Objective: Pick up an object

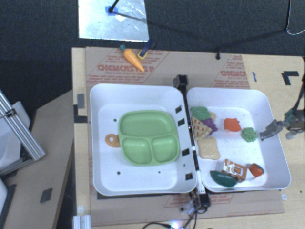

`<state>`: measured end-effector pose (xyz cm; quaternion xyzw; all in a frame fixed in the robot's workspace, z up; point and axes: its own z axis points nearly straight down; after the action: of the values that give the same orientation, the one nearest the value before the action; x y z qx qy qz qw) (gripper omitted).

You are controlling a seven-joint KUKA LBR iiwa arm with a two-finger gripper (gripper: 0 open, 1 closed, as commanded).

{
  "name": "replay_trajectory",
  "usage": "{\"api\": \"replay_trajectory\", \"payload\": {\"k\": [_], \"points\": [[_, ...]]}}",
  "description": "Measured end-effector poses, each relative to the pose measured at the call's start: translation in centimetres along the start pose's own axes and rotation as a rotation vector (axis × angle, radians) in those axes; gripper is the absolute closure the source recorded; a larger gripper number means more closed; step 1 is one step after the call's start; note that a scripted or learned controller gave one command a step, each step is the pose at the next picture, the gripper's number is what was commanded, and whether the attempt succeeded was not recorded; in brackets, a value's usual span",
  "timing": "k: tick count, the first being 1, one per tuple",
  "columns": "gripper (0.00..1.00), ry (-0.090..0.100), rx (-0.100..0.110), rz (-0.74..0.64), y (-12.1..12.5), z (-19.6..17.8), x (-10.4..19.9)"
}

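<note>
Camera view: tool (265,133) at the right bin's (279,168) right rim, fingers' spread impossible to tell, nothing visibly held. Approach step, probably. Broccoli floret (249,134) just left of it. Next: reach left, descend, clamp.

A shiny silver sheet (113,12) lies on dark carpet above a bench topped with printed brown cardboard (190,66). A toy carrot (133,59) rests on the cardboard just below the sheet. A light wooden side table (45,166) stands at the left, with slanted metal rails (19,130) beside it.
</note>
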<state>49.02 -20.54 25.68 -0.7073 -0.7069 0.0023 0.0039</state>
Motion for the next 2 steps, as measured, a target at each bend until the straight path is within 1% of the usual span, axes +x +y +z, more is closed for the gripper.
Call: {"api": "replay_trajectory", "payload": {"k": [1, 2], "points": [[0.00, -0.003, -0.010, -0.004, 0.2, -0.5, 0.1], [0.00, -0.002, -0.008, -0.002, -0.3, 3.9, 0.0]]}}
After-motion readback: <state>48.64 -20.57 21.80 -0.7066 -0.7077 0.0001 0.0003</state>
